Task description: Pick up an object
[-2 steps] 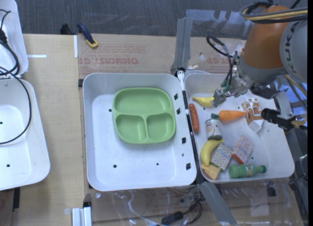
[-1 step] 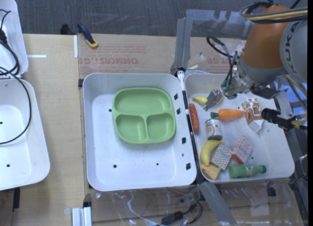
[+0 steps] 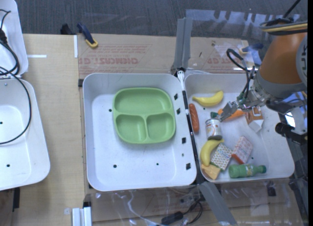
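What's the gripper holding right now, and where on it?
Cannot tell. The gripper sits low in the right bin, next to the carrot and small can.

A pale green three-compartment plastic plate (image 3: 145, 115) lies in a white shallow bin (image 3: 98, 137), while another holds two yellow bananas (image 3: 209, 99), a checkered packet (image 3: 221, 156) and a green bottle (image 3: 247, 170).

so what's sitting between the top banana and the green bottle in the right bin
In the camera view, between the top banana and the green bottle lie a small can, a checkered packet and a red-and-white packet.
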